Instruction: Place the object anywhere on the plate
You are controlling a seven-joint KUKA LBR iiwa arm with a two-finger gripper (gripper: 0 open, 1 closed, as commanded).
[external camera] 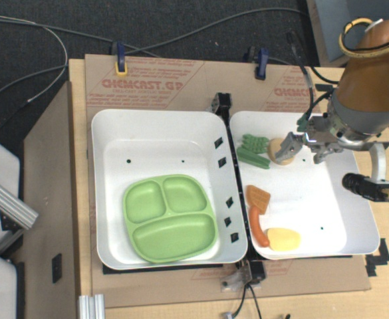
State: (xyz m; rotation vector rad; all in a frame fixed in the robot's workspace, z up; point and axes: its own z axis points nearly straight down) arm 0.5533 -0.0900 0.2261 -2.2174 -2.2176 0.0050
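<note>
You've got 2 shallow white bins side by side on the bench: left bin (108, 178) and right bin (334, 211), touching along a black divider strip. The arm (370, 78), grey w/ an orange band up top, comes in from the right and hangs over the right bin's far right corner.

In the left bin, a green plate (171, 218) w/ 3 compartments lies flat near the front, nothing on it.

The gripper (304, 146) sits low over the right bin's back area, tips pointing toward the divider. You can't tell from this angle if it's spread or pressed together; nothing is clearly pinched in it.

Right bin items, approx big to small: a green ridged piece (253, 150) at the back left, touching a small tan round object (278, 153) just beside the gripper's tip; an orange carrot-like stick (257, 226) near the front by the divider; a yellow piece (283, 238) touching its front end; an orange wedge (259, 197) just behind the stick.
</note>
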